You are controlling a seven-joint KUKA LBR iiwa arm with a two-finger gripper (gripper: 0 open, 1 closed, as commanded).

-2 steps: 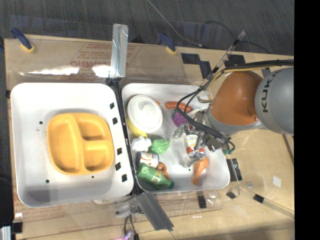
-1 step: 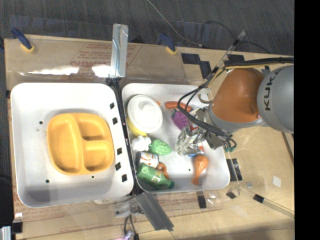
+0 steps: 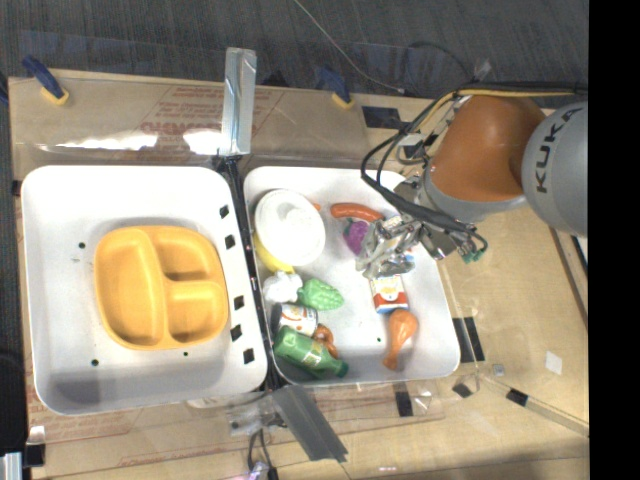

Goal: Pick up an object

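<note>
My gripper reaches down into the right bin from the right, under the orange wrist band. Its metal fingers stand just above a small carton with a red and white label and beside a purple toy. An orange-red sausage lies behind the purple toy. An orange drumstick-shaped toy lies near the bin's front right. Nothing shows between the fingers.
A white bowl on a yellow one sits at the right bin's back left. A green leafy toy, a white lump, a small can and a green bottle crowd the front left. The left bin holds a yellow divided plate.
</note>
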